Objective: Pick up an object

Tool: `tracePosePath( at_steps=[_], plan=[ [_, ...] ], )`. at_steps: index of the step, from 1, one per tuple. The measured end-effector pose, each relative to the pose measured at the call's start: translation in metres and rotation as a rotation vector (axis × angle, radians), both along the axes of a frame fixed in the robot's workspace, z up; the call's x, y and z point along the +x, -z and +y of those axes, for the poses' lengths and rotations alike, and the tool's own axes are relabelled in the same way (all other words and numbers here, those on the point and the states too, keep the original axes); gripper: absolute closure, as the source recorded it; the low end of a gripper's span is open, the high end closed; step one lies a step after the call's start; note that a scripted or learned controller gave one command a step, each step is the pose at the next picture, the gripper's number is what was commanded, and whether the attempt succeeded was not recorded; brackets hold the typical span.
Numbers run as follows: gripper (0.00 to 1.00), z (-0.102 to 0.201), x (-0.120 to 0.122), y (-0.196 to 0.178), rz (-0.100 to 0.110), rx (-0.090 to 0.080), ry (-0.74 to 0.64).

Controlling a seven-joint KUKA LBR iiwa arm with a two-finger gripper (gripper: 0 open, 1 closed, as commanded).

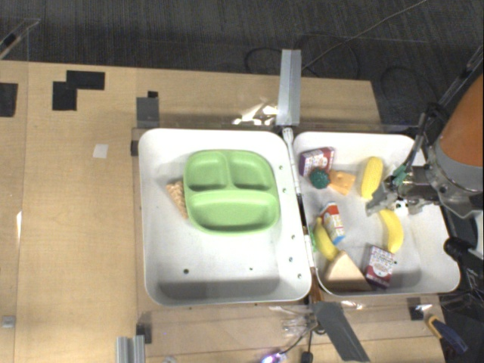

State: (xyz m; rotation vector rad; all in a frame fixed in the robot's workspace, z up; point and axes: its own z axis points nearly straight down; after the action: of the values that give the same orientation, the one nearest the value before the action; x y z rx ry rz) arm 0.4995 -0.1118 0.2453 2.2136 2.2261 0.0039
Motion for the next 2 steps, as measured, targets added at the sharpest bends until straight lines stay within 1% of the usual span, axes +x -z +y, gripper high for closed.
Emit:
tracePosePath(
  at_steps=[1,2],
  plan=[
    [0.00,-0.015,0.040,0.152,-0.002,-0.001,-0.004],
    [0.00,0.019,0.121,0.155,-0.010,0.001,0.108]
  ],
)
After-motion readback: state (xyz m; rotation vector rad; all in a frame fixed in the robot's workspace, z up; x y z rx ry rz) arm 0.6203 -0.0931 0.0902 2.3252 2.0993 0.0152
